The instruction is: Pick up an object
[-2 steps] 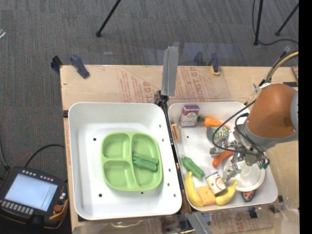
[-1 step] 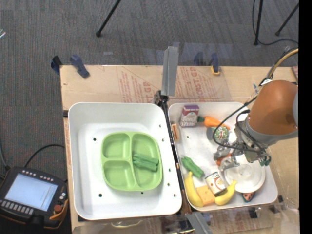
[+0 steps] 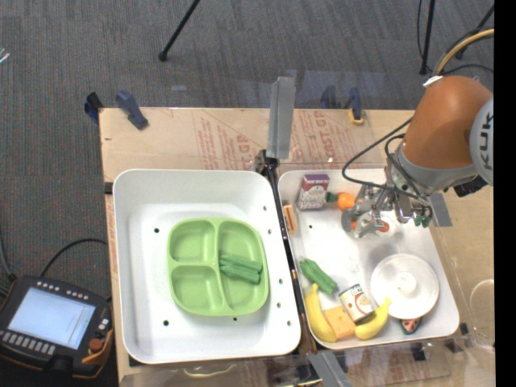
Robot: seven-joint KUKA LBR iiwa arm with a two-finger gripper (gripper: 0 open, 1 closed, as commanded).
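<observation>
The right bin [image 3: 442, 252] holds several toy foods. A small purple and white carton [image 3: 313, 190] stands at its back left, with an orange carrot [image 3: 345, 201] beside it. A green vegetable [image 3: 319, 276] lies mid-left. Along the front are a yellow banana [image 3: 320, 316], a cheese wedge [image 3: 340, 323], a small can [image 3: 356, 301] and a second banana [image 3: 373, 323]. A white round dish [image 3: 404, 285] sits at the right. My gripper [image 3: 368, 220] hangs low over the bin's back middle, just right of the carrot, with a small red-orange bit showing by it.
The left bin [image 3: 137, 216] holds a green divided plate [image 3: 193, 285] with a green bean piece [image 3: 240, 268] on it. A grey upright post [image 3: 281, 123] stands between the bins at the back. A teach pendant [image 3: 52, 317] lies on the floor at lower left.
</observation>
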